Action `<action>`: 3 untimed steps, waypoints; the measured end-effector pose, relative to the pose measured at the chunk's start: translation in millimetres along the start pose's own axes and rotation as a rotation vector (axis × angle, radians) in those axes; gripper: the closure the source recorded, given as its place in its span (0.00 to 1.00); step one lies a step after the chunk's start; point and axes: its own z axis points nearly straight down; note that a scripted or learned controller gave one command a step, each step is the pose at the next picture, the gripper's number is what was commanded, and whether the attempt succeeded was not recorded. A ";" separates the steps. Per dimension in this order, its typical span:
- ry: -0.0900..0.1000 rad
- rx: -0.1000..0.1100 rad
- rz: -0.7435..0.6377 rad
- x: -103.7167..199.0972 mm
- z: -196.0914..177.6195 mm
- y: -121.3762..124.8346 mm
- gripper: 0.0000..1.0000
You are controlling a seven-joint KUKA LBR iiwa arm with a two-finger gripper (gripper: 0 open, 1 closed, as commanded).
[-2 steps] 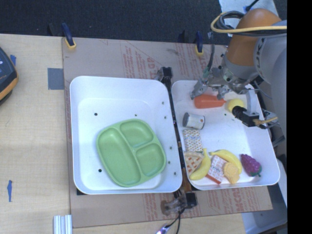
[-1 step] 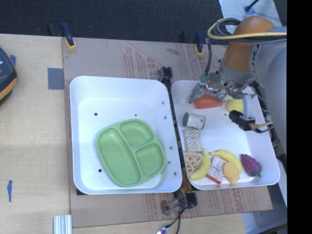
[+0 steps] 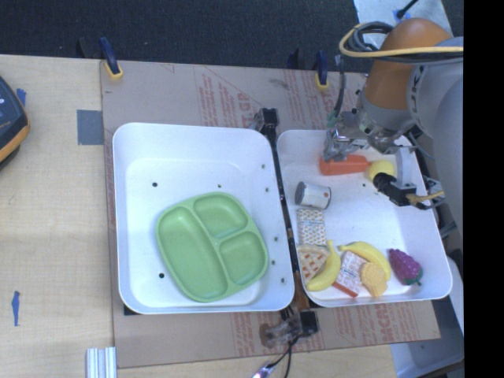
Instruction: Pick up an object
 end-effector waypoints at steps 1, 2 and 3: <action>0.000 0.000 0.000 0.0 0.3 -0.2 0.00; -0.001 0.002 0.000 -1.0 -10.2 0.2 1.00; -0.001 0.002 0.000 -1.0 -10.0 0.1 0.00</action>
